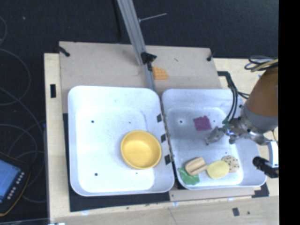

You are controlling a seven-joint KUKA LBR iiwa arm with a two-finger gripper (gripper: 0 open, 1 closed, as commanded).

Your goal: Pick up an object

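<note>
Our gripper (216, 136) hangs in the right bin (174, 102); we cannot tell how it is set. The purple square (202, 123) lies just left and farther from it.

My bench (108, 69), a pale wooden top with a flat tan board over its far part, carried two shallow white plastic bins side by side. Taking the left white bin (93, 107) as the mark, the right white bin (187, 102) sat just beside it, their inner rims touching. A small orange waffle-patterned block (160, 74) lay on the tan board beyond the bins' shared corner. A slanted grey metal rail (131, 22) rose from the board near that block, behind the left bin.
</note>
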